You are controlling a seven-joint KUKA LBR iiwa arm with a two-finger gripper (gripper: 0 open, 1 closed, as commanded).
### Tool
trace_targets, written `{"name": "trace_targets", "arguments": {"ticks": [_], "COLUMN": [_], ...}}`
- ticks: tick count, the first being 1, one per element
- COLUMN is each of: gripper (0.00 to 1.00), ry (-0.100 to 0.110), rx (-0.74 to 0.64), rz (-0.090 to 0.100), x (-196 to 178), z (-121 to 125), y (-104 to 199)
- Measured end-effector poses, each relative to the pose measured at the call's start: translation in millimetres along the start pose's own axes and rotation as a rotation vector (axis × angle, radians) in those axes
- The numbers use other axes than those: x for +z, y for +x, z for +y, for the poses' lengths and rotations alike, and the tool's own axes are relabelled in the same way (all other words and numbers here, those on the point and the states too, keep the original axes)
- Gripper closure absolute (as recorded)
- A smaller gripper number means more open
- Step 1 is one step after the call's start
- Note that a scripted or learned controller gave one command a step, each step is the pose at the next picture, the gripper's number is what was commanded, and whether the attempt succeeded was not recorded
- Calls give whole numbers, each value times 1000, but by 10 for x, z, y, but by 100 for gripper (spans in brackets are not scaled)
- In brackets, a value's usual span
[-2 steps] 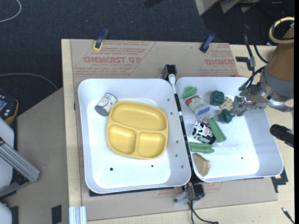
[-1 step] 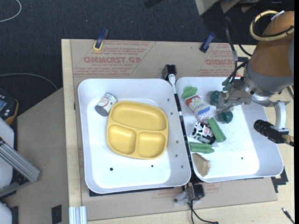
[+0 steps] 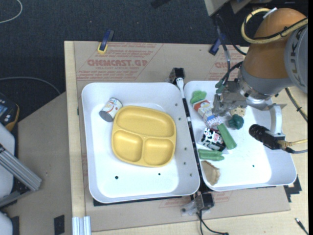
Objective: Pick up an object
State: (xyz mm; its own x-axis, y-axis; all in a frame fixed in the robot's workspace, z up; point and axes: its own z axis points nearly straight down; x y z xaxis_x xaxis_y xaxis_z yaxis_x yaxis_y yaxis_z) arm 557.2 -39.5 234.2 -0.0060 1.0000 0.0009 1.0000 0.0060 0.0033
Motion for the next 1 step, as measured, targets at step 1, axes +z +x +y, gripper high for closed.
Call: {"name": "trace_targets", "arguments": {"ticks": [1], "gripper": [100], "ry": [2], "rx": [2], "rz": [0], "x": [77], "z": [70], "y": [432]}}
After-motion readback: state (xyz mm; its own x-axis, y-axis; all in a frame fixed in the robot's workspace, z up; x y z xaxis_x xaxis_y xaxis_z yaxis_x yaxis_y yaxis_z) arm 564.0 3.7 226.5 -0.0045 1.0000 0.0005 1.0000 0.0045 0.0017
